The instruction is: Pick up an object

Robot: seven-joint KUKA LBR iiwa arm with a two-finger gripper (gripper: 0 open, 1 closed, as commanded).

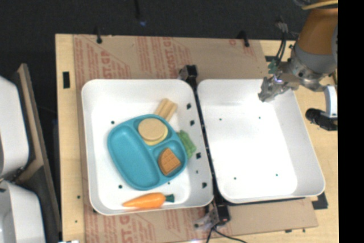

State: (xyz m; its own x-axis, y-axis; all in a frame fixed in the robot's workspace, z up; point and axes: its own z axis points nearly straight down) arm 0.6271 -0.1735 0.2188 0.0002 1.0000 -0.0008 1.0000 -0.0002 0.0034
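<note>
The left bin (96, 99) holds a blue divided tray (133, 165) with a round tan cookie (153, 130) and a brown waffle-like piece (169, 161) on it. A tan wooden block (166, 108) lies just behind the tray, a green leafy piece (187, 143) pokes out at its right side, and an orange carrot (146, 200) lies near the bin's front wall. My gripper (272, 88) hangs over the far right corner of the right bin (296, 179), well away from all these objects, with nothing seen between its fingers.
The bins sit side by side on a cardboard-covered bench (142, 54), joined by a black clip strip (199, 128). The arm's orange-banded wrist (318, 31) comes in from the upper right. White objects (11, 122) stand off the bench at the left.
</note>
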